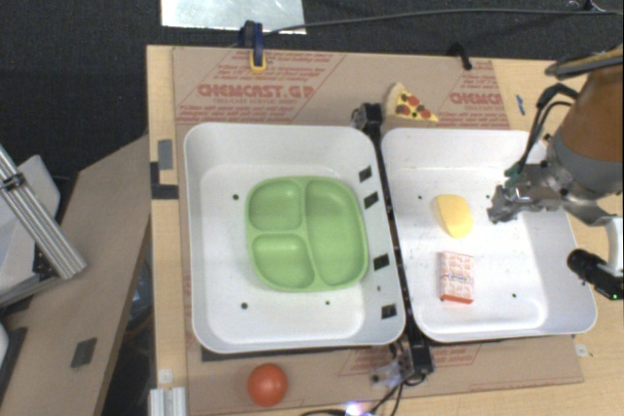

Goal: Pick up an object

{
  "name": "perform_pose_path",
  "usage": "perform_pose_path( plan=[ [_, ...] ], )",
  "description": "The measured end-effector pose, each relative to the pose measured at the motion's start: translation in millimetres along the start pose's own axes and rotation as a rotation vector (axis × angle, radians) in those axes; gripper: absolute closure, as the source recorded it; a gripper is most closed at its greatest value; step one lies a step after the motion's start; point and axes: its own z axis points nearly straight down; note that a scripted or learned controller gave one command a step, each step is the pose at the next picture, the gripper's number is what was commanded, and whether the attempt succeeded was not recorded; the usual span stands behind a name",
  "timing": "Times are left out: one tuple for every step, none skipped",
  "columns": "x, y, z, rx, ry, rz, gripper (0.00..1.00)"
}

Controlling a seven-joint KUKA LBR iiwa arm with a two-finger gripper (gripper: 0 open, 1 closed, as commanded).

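Cardboard-topped bench carries two white bins; in the right bin (546, 307) a yellow piece (452, 214) lies just left of my gripper (504, 205), whose jaw state I cannot tell. I'd centre over the yellow piece, then descend straight, staying clear of the red-and-white packet (456, 277) below it.

arm (590, 136) cut off at right edge; fingers perhaps blurred.

2 white bins are seen side by side. A green divided tray (305, 234) is held in the left bin (210, 307). In the right bin (546, 307), a yellow object (452, 214) is placed at 12 o'clock from a red-and-white packet (456, 277); the gripper (507, 202) is positioned at 3 o'clock from the yellow object.
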Motion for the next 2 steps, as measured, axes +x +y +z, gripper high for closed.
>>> perform_pose_path(
  plan=[
    [-0.2, 1.4, -22.2, 0.002, 0.001, -0.001, 1.0],
    [49.7, -4.4, -11.7, 0.004, 0.003, -0.005, 1.0]
  ],
)
